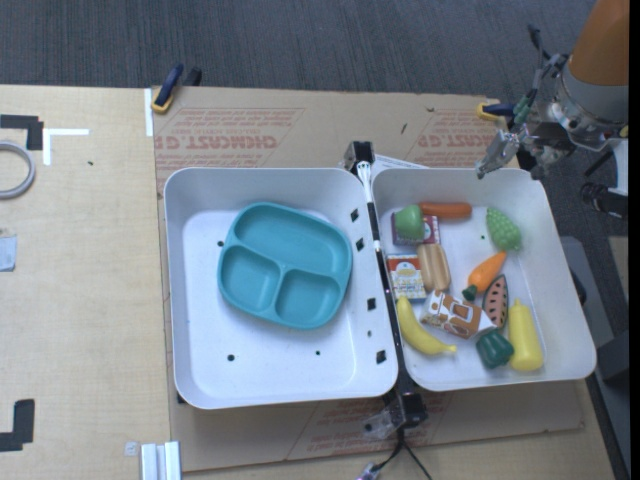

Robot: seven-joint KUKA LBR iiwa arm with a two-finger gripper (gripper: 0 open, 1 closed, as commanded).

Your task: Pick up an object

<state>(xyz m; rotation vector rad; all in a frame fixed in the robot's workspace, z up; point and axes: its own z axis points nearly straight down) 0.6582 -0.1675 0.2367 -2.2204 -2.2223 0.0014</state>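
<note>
Gripper (515, 153) above far right corner of right bin (563, 258), at its far rim, touching no toy. Cannot tell if gripper is apart or together; tips too small and dark. Nothing visibly held.

Right bin holds toy food: green apple (407, 219) and sausage (445, 209) at far side, green bumpy fruit (504, 230) far right, carrot (488, 268) in middle, banana (420, 331) near left, dark green pepper (493, 347) and yellow piece (525, 337) near right.

Left bin (190, 298) holds teal divided plate (285, 265).
</note>
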